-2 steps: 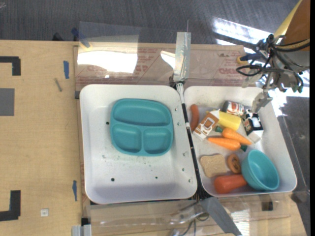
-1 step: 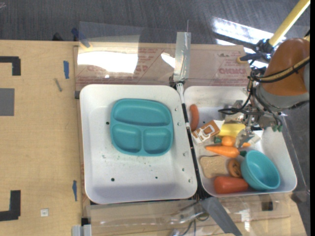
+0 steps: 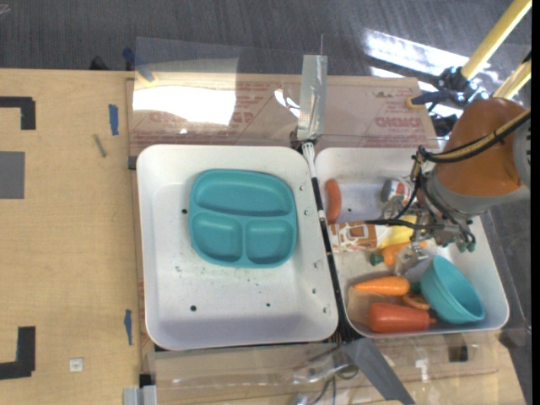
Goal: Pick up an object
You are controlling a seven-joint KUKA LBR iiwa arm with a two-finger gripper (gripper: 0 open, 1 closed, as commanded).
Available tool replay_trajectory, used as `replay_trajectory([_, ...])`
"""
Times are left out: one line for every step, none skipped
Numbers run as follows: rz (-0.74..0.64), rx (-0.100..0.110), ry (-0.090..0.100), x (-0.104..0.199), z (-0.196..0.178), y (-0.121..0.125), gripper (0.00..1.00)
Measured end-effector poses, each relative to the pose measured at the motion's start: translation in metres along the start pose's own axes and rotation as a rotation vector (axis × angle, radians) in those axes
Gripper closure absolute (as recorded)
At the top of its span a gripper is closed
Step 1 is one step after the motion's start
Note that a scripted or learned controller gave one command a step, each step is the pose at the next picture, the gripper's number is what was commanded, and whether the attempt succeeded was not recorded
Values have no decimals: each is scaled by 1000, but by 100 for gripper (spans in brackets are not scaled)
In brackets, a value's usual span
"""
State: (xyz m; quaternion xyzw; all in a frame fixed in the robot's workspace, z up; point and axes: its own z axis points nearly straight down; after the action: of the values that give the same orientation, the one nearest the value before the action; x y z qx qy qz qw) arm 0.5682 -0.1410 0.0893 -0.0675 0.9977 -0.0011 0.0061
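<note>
Camera view, looking down at a slant. Right bin (image 3: 494,264): holds the clutter. Items: a small sausage (image 3: 333,199) upright along the left wall; a printed carton (image 3: 354,236) just right of it; a yellow piece (image 3: 395,247) near the centre; an orange carrot (image 3: 381,287) lying crosswise, long axis left to right; a red pepper-like piece (image 3: 398,315) just below the carrot, same orientation; a teal bowl (image 3: 451,291) tipped on its side at the lower right. Left bin (image 3: 160,310): bears a teal divided tray (image 3: 243,218). Arm: enters from the right, orange band above the wrist, lowered into the right bin. Gripper (image 3: 415,245): low over the bin's centre, at the yellow piece; finger spread cannot be told, and nothing is visibly held. Relation governing the next move: the yellow piece lies just left of the gripper, nearly beneath it; carrot and bowl lie just toward the near edge, the bowl's rim close beside the tool.
</note>
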Motion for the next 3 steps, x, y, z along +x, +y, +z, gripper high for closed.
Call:
replay_trajectory([-129,-2,2,-63,2,-6,0])
replay_trajectory([-82,-2,3,19,0,-32,0])
replay_trajectory([24,-5,2,-86,3,17,0])
